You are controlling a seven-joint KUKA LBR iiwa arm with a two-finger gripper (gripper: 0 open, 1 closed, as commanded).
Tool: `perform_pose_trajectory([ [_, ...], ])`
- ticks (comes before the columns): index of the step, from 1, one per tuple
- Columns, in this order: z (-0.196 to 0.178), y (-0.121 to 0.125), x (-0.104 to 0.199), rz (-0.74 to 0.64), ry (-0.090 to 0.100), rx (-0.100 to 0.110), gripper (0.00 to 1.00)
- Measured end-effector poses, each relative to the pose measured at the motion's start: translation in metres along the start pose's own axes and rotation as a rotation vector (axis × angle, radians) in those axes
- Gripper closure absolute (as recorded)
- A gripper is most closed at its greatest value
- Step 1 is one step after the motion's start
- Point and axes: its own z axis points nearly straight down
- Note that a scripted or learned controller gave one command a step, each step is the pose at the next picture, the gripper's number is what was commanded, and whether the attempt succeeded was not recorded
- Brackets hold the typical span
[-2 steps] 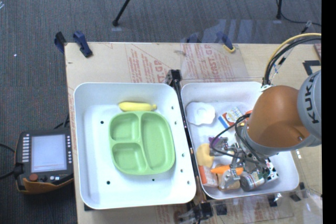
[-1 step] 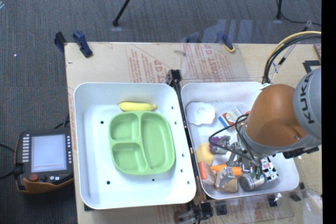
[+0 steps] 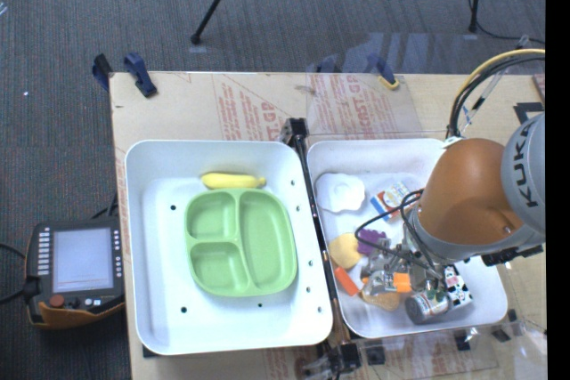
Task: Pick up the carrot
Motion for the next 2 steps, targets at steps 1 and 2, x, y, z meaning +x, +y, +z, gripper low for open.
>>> perform_pose_trajectory([
  [1,-0.041,-0.002,0.001,0.125,0.000,0.000,1.00],
  [2,-0.047,-0.015,0.008,0.068,0.003,0.001,1.00],
])
